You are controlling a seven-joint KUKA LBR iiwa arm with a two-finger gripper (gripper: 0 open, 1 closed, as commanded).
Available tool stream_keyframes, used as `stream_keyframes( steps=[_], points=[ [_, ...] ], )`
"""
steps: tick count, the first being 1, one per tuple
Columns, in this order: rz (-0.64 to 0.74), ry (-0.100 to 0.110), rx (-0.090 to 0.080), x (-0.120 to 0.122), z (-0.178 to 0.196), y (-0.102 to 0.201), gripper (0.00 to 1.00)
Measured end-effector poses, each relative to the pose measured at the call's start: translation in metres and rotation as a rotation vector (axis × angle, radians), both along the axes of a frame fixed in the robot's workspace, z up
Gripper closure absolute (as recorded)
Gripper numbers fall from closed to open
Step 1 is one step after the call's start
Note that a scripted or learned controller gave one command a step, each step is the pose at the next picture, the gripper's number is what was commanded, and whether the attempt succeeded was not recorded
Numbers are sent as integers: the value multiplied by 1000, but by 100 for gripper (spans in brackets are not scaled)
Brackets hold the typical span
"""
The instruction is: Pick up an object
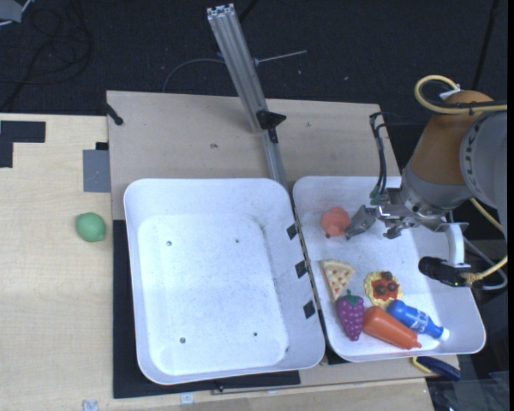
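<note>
In the right bin (471,336) lie several toy foods: a pinkish-red round fruit (333,221) near the left wall, a pizza slice (336,275), purple grapes (350,313), an orange carrot (391,329), a blue bottle (415,318) and a small yellow-and-red piece (381,288). My gripper (365,221) hangs low over the upper part of this bin, just right of the round fruit. Its dark fingers (358,223) point left toward the fruit and are spread apart, with nothing between them.
The left bin (137,204) sits beside the right one. A green ball (91,227) rests on the wooden bench to the far left. A slanted metal rail (245,71) rises behind the bins. Cables hang near the arm's wrist.
</note>
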State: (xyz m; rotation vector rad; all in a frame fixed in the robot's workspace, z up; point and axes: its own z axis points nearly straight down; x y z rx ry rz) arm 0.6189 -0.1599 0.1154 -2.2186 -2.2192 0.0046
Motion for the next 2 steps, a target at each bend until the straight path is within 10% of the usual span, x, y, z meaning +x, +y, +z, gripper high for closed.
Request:
stream_keyframes(
  steps=[1,2],
  points=[
    [0,-2,0,0,-25,1,0],
    [-1,-5,-1,0,-14,0,100]
  ],
)
